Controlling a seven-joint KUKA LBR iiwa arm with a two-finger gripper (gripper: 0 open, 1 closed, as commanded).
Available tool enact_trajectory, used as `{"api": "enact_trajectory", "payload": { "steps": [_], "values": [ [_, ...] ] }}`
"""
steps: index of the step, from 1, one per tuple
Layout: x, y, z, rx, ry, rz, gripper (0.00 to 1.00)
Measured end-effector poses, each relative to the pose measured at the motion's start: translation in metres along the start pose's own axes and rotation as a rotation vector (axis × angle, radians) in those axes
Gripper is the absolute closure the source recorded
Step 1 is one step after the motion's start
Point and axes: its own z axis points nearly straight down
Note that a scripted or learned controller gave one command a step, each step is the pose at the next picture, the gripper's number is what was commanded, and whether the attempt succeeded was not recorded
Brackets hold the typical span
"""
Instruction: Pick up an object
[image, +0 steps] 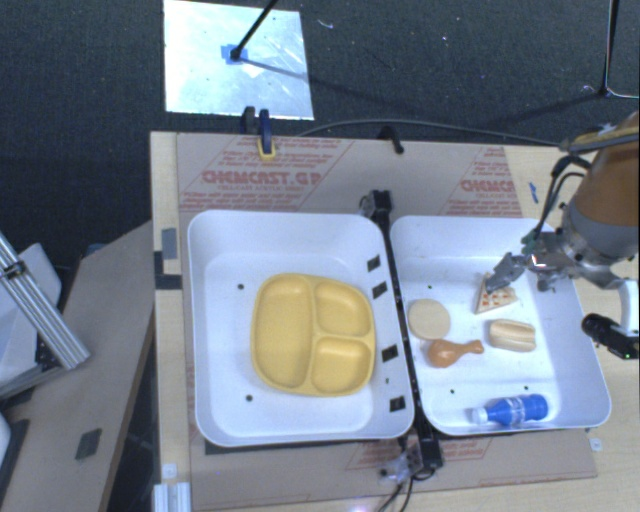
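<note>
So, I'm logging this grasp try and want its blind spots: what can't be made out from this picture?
1. Camera view: whether the tool touches the tan wedge; the tool overlaps the wedge's top.
2. Camera view: the arm beyond its orange band, cut off by the right edge.
3. Camera view: the label on the blue bottle, too small to read.

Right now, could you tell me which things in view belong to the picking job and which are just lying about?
Job, likely: wedge-shaped slice, bread roll, drumstick, tan disc, blue bottle, all in the right bin.
Lying about: yellow divided plate in the left bin; clamp at the far edge of the bench.
</note>
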Motion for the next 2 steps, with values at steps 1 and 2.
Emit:
{"api": "enact_trajectory", "payload": {
  "steps": [1, 2],
  "values": [
    [0.001, 0.006, 0.044, 0.0, 0.0, -0.001, 0.0],
    [0.0, 0.007, 0.092, -0.004, -0.002, 0.0, 0.0]
  ]
}}
